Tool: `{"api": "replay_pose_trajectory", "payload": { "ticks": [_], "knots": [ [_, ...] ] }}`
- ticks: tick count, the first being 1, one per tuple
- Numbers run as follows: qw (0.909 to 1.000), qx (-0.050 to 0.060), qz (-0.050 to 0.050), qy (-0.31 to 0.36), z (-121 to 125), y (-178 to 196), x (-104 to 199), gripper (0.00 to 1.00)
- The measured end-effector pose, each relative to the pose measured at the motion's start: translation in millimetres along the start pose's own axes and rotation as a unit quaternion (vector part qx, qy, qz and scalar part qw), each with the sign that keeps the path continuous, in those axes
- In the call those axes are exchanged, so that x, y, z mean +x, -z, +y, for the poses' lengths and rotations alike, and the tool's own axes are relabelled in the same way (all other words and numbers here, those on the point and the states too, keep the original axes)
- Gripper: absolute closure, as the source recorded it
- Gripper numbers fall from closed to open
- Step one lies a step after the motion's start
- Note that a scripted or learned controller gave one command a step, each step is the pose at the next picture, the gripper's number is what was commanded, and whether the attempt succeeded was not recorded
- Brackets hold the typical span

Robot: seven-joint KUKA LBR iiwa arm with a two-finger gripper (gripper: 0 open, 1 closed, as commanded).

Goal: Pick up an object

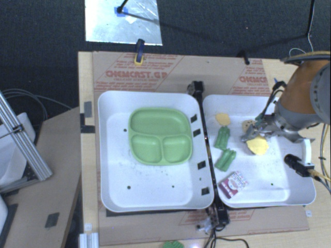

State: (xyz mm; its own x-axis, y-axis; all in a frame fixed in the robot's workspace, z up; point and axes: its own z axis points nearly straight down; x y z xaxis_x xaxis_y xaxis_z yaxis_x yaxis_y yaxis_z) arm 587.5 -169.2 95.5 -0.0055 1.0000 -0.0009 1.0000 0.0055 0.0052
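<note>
- The worktop [155, 68] is brown board on dark floor, bearing two white bins.
- My hand [252, 133] sits low in the right bin [300, 190], beside a yellow piece [258, 146]; whether it's apart or together, I cannot tell.
- Nothing is lifted yet, I judge.
- Green pieces [223, 148] and a red packet [233, 184] lie toward the bin's left edge; the green tray [159, 137] fills the left bin [111, 190].

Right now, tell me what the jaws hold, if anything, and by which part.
It cannot be told. The gripper sits low in the right bin, right beside the yellow piece, but nothing shows between its jaws.
</note>
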Motion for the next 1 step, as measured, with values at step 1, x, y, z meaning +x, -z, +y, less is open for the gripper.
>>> {"api": "replay_pose_trajectory", "payload": {
  "ticks": [1],
  "knots": [
    [1.0, -0.004, 0.001, 0.003, 18.7, 111.4, 61.0, 1.0]
  ]
}}
